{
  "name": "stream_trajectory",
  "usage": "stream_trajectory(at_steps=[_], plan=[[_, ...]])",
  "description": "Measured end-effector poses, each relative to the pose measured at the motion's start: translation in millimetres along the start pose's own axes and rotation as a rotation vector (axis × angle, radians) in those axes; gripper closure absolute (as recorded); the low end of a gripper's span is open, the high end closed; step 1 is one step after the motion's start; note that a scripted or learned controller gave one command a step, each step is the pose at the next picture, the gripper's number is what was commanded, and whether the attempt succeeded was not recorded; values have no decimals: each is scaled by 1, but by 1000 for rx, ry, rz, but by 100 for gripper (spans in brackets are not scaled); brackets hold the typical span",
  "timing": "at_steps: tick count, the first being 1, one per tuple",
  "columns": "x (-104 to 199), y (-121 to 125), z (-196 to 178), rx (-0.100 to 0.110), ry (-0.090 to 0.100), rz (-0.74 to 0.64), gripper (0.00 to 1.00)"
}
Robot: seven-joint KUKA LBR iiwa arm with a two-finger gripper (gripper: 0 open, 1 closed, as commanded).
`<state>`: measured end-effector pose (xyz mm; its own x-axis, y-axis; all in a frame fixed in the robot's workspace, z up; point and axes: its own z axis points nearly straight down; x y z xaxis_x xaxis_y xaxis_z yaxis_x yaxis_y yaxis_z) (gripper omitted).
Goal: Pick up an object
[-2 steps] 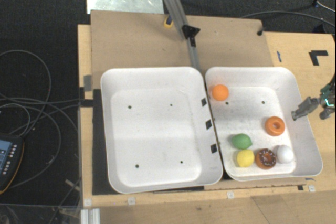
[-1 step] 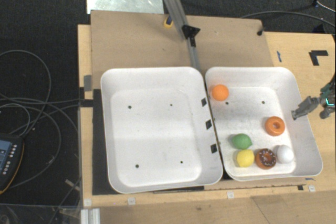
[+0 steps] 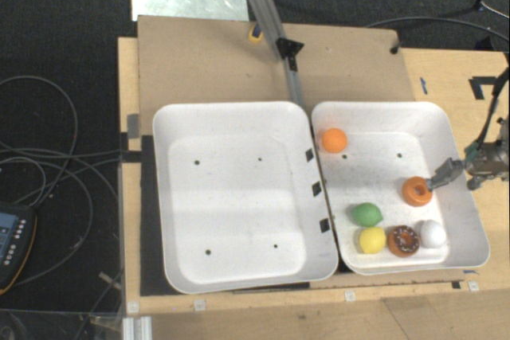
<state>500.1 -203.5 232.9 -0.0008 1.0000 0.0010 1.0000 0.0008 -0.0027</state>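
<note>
Orange, ring-shaped and lying flat, the small orange ring (image 3: 416,192) sits in the right bin (image 3: 381,120), close to its right wall. The fingers (image 3: 441,173) reach in from the right and end just beside the ring's upper right edge — whether they are spread or closed I cannot tell, and nothing shows between them. Nearer the front lie a green ball (image 3: 366,213), a yellow ball (image 3: 372,240), a chocolate doughnut (image 3: 403,240) and a white ball (image 3: 433,234) — an orange ball (image 3: 334,141) sits far left. The left bin (image 3: 233,195) adjoins on the tabletop (image 3: 207,60).
</note>
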Motion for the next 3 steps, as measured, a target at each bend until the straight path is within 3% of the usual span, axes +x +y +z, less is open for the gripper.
stream_trajectory(at_steps=[2,3], plan=[[4,9,122,1,1,1,0],[3,11,108,-6,-2,0,100]])
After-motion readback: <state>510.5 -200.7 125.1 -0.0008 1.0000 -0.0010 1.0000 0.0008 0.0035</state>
